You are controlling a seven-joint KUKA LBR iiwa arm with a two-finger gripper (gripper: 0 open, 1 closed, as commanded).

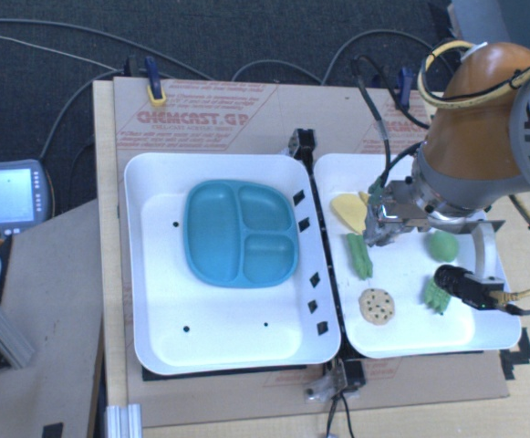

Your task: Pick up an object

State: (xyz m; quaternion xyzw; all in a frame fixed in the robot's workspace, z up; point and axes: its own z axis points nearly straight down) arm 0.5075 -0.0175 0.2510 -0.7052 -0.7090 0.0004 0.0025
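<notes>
Gripper (380, 228) low in right bin (410, 336), between yellow piece (347, 210) at 10 o'clock and green pod (359, 255) at 7; presumably lining up a grasp; finger state: cannot tell.

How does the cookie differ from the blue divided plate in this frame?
The cookie is small, round and tan with dark specks; the blue divided plate is far larger, squarish with rounded corners, split into compartments. The cookie lies in the right bin, the plate in the left bin. Both lie flat.
</notes>
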